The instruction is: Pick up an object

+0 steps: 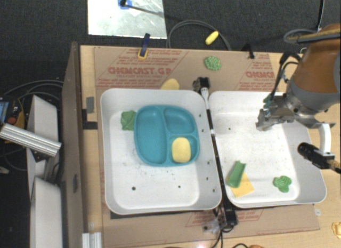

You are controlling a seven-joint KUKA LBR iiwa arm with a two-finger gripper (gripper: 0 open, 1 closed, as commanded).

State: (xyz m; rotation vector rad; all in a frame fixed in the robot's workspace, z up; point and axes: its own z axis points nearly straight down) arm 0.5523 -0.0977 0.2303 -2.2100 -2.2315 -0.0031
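Brown cardboard (133,63) printed "CHEMCAST", remaining letters perhaps "GP".

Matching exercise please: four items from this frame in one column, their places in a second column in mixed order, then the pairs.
Items:
1. blue tray
2. yellow lump
3. yellow slice
4. gripper

Places:
A. right bin, front, under a green stick
B. over the right bin's back
C. in the left bin
D. on the tray's front right part

Pairs: 1-C, 2-D, 3-A, 4-B
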